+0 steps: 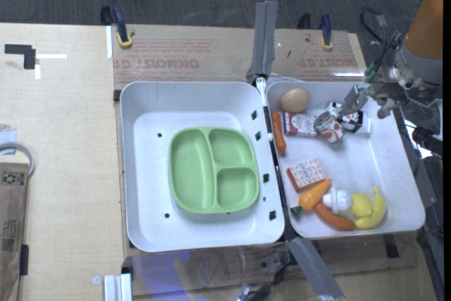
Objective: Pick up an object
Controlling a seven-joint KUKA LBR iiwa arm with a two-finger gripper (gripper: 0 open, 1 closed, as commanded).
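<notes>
Bench (56, 173) surface of pale wood occupies the left, bearing a brown paper bag (13, 218) at its lower left edge and a small black L-shaped marker (21, 54) near its upper left. Further right stands the left bin (134, 151), shallow and white, holding a green divided tray (213, 170) with three compartments, laid flat near the bin's middle. Behind both bins lies a sheet of brown cardboard (211, 56), fixed by two clamps with blue handles (121, 30). A grey upright bar (264, 39) rises at the seam between the two bins.

Right bin (394, 173) contains the loose objects. Along its left wall lies an orange-red sausage-shaped item (280, 133), lengthwise. At the bin's far left corner sits a tan egg-shaped item (295, 99), and just in front of it a red-and-white packet (300, 125). Beside that packet is a small silver can (327, 129), tilted. Nearer the front, a red-and-white box (306, 173) lies flat, with a toy carrot (314, 194) just below it. A white bottle-like piece (338, 200) touches a second orange item (335, 218), and a yellow banana (372, 211) lies at the front right.

Gripper (349, 109) hangs over the far part of the right bin, just right of the silver can, with a small white, black and red object close against its tip. Whether the fingers are parted or closed cannot be told, nor whether that object is between them. The arm (423, 46) enters from the right, its orange band at the upper right corner.
</notes>
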